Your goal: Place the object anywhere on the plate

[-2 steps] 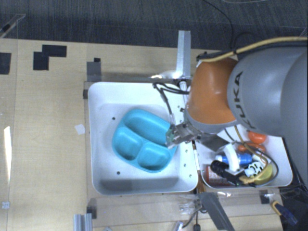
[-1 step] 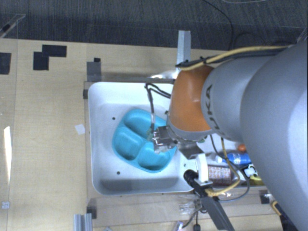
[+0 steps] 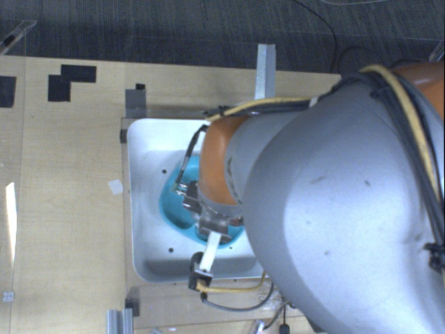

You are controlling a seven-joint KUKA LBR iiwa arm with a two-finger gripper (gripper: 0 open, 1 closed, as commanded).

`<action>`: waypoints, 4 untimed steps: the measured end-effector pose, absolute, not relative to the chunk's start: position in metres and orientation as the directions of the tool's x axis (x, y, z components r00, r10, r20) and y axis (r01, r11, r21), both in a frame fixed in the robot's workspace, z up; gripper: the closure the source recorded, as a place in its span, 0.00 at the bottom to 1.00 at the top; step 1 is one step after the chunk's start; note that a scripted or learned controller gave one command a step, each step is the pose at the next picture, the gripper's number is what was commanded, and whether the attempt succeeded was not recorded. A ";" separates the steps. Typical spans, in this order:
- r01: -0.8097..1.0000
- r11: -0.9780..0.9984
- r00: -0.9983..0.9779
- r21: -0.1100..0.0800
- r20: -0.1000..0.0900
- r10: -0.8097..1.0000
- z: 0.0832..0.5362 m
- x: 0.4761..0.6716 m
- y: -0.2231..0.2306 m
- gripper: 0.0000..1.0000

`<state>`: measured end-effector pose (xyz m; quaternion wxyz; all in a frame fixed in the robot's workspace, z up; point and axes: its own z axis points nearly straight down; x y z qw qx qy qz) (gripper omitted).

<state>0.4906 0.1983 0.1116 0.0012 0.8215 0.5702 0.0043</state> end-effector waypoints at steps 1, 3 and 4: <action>0.923 -0.385 0.385 -0.003 -0.003 0.923 0.178 0.487 0.198 1.00; 0.853 -0.522 0.522 -0.002 -0.006 0.853 0.216 0.536 0.220 0.00; 0.999 -0.053 0.053 -0.007 -0.003 0.999 0.203 0.486 0.235 0.00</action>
